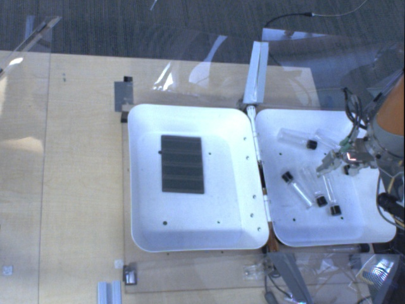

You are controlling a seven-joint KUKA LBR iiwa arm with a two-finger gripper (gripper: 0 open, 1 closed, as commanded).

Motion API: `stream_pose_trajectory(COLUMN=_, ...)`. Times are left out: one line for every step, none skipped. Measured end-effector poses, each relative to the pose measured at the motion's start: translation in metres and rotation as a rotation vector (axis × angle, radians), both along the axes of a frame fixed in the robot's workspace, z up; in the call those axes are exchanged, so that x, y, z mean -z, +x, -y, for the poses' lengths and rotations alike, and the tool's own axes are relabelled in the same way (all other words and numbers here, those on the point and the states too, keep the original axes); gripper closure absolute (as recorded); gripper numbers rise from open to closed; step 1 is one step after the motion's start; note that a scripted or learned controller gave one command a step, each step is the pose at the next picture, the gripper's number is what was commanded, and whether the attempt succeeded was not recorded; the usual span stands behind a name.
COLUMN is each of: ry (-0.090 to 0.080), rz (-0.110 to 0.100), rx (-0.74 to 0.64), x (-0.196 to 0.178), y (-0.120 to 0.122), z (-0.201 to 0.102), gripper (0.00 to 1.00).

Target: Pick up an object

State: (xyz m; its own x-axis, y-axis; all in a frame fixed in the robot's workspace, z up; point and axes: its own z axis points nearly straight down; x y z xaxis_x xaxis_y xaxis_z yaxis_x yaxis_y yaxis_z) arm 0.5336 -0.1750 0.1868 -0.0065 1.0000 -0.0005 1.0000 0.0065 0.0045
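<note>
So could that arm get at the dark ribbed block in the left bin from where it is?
Probably yes. The ribbed block lies flat and alone in the left bin, open from above. The gripper is over the right bin among clear vials, so it would have to cross the divider.

A dark ribbed pad [183, 164] lies in the left bin [145, 227] at frame centre, on the wooden table [63, 170].

A pale wooden bench [63, 170] is seen from above, enclosed by clear panels on which glare is caught. Beyond its far edge, dark grey carpet [158, 5] is laid, crossed by a thin cable [335, 12]. Two small metal brackets [124, 94] are fixed to the benchtop.
</note>
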Motion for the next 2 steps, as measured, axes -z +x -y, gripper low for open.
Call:
stream_pose_trajectory(ry=-0.001, rz=0.002, rx=-0.061, x=0.088, y=0.005, z=0.020, gripper=0.00)
stream_pose_trajectory(ry=-0.008, rz=0.020, rx=-0.077, x=0.093, y=-0.021, z=-0.025, gripper=0.00)
